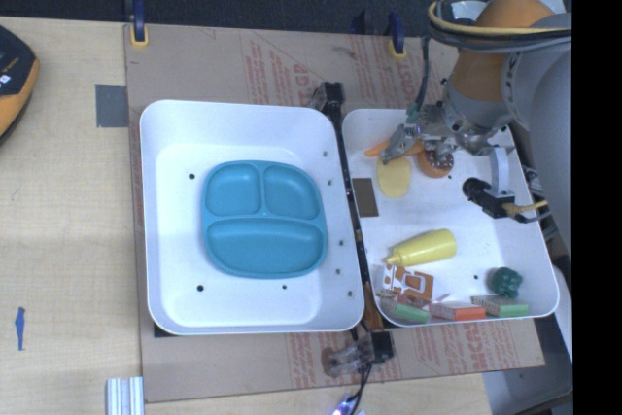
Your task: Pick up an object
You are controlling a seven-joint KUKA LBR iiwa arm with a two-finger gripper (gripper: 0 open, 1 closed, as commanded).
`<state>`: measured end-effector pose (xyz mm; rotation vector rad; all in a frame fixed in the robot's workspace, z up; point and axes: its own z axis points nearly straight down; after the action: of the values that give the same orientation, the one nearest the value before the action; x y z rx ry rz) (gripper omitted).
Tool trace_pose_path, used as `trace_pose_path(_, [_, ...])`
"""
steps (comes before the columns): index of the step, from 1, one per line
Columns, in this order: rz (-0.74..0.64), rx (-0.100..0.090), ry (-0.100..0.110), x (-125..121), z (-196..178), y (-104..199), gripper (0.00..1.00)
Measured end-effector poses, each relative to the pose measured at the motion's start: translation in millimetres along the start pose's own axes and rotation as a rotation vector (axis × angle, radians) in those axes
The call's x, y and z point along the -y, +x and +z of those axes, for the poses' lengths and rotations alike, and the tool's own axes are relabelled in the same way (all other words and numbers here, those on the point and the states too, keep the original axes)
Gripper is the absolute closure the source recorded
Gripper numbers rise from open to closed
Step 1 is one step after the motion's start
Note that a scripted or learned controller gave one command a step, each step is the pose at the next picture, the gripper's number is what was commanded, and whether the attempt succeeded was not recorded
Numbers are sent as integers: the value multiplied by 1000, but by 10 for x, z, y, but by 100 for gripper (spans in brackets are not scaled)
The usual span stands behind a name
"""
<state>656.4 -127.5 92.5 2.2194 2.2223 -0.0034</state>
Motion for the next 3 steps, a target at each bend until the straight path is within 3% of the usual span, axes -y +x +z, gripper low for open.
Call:
trace_pose_path(1, [-6,-3,5,1,6,367,0])
trace_pose_path(2, [-6,-1,5,-1,-108,336,100])
trace_pose_path(3, [0,1,-2,520,-19,-73,100])
